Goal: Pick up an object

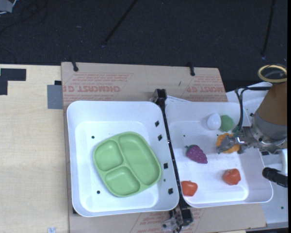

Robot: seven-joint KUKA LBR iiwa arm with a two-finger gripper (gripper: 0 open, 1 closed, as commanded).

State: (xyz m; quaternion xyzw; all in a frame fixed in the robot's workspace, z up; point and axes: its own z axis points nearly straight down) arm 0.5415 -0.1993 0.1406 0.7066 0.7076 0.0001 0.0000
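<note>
Several small toy foods sit in the right bin (pixel 262 193), and we're looking at the gripper (pixel 231 144) down low over the orange toy piece (pixel 224 143) near the bin's middle-right. Whether the jaws are released or clenched on it, we honestly can't tell (the metal bits and the orange thing blur together from this angle), so we're not calling it a grasp.

Other options in the same bin: purple toy grapes (pixel 197 154) just left of the gripper, a white ball (pixel 213 121) touching or nearly touching a green ball (pixel 227 123) toward the back, a red toy pepper (pixel 232 176) near the front right, and another red toy (pixel 188 188) by the front left corner. The left bin (pixel 77 125) holds a green divided plate (pixel 126 164).

Handling-wise, our guess is these are all hollow plastic play food: light, stiff, slick and not fragile. The orange piece looks small and irregular, so we'd pinch it across its narrowest part, squarely, or it may squirt out sideways. The grapes are bumpy, which probably gives better bite across the cluster's width. The balls are the worst bet: round, smooth, likely to roll off unless centred exactly.
</note>
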